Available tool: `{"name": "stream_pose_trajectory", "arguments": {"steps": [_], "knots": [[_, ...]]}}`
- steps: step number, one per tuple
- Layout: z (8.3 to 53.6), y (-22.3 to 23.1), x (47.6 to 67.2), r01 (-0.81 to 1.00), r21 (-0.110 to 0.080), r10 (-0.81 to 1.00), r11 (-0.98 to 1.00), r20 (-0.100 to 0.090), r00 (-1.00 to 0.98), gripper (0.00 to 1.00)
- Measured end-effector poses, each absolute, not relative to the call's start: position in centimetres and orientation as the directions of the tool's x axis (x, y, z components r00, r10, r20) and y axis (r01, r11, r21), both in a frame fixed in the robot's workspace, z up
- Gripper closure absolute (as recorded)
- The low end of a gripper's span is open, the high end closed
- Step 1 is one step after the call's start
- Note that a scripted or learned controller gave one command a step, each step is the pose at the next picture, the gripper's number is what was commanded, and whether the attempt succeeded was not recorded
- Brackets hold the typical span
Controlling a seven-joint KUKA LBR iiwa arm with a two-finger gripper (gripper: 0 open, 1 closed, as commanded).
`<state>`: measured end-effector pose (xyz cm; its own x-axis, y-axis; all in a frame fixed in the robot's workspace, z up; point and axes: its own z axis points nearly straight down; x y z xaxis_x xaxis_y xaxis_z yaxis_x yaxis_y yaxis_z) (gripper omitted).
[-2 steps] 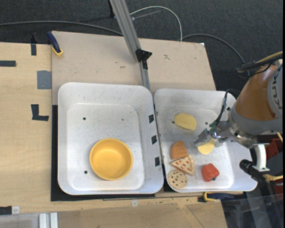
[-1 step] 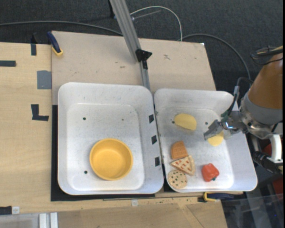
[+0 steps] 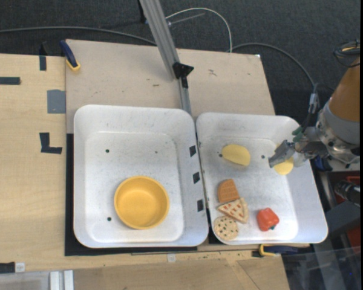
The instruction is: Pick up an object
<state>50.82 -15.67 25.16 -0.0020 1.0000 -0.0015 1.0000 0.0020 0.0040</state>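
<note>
We are looking down on the gripper (image 3: 284, 156) at the right-hand side of the right bin (image 3: 302, 219), and we are seeing a small yellow piece (image 3: 284, 168) just below its tip, touching or nearly so. Whether that piece is sitting between the fingers or merely lying beside them on the bin floor, we cannot tell, and the same goes for whether the fingers are apart or together.

We are judging the main risk to be a miss at the wall: the small yellow piece is lying close to the bin's right side, so a finger could be landing on the raised rim or nudging the piece away instead of straddling it. A light, rounded piece could also be slipping out as the arm lifts.

Other candidates are waiting in the same bin: a yellow lemon-like object (image 3: 236, 154) near the middle, an orange-brown slice (image 3: 228, 191), a pizza wedge (image 3: 233, 210), a cookie (image 3: 225, 228) and a red piece (image 3: 267, 219). The slice, wedge and cookie are crowding each other, so grasping one could be disturbing its neighbours. The left bin (image 3: 88, 162) is holding a yellow bowl (image 3: 141, 202), well apart from the gripper.
</note>
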Motion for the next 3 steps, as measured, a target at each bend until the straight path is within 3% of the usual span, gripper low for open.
{"name": "stream_pose_trajectory", "arguments": {"steps": [3], "knots": [[22.7,-1.2,57.6,1.000,-0.002,1.000,0.006,0.001,-0.006,1.00]]}}
